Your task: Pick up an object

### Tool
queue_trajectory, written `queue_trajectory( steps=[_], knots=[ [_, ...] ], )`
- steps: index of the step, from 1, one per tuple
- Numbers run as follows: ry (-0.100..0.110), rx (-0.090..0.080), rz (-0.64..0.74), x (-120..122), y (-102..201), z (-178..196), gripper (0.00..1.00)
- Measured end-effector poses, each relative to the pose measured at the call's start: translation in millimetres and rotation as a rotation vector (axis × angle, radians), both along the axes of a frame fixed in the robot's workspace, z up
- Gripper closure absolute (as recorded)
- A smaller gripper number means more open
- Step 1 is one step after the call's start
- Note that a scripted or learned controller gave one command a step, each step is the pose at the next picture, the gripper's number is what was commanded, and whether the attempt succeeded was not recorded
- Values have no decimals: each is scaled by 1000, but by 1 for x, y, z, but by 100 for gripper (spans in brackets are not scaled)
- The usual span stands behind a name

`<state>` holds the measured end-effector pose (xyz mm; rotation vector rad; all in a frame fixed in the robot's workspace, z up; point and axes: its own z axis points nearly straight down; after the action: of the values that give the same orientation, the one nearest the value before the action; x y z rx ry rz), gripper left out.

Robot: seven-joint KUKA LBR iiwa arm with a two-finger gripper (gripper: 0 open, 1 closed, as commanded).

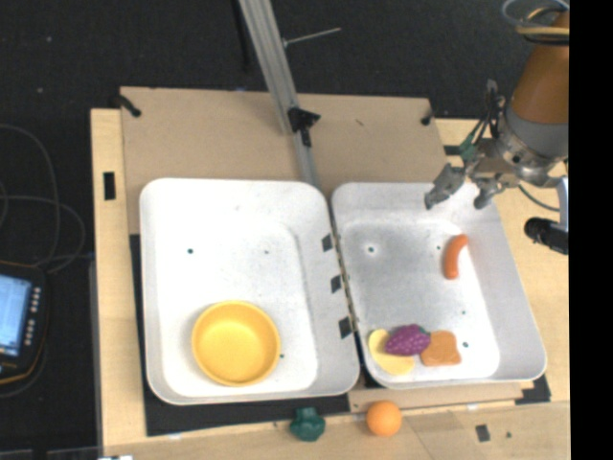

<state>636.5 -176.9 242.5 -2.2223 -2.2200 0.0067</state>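
Two fingers of the gripper (465, 192) spread — nothing between them — above the right bin (402, 220).

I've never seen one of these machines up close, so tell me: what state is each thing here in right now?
gripper: jaws open, nothing between them, above the right bin's far edge.
yellow bowl: upright, in the left bin.
orange sausage-shaped toy: lying loose in the right bin.
purple grapes toy: resting partly on a yellow piece.
orange ball: outside the bins, on the bench.
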Motion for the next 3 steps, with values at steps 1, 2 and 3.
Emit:
queue_trajectory(
  steps=[1,2,3],
  knots=[
    [2,1,0,-2,-3,-63,0],
    [2,1,-1,-3,0,-125,0],
    [-8,1,-2,0,-1,-110,100]
  ],
)
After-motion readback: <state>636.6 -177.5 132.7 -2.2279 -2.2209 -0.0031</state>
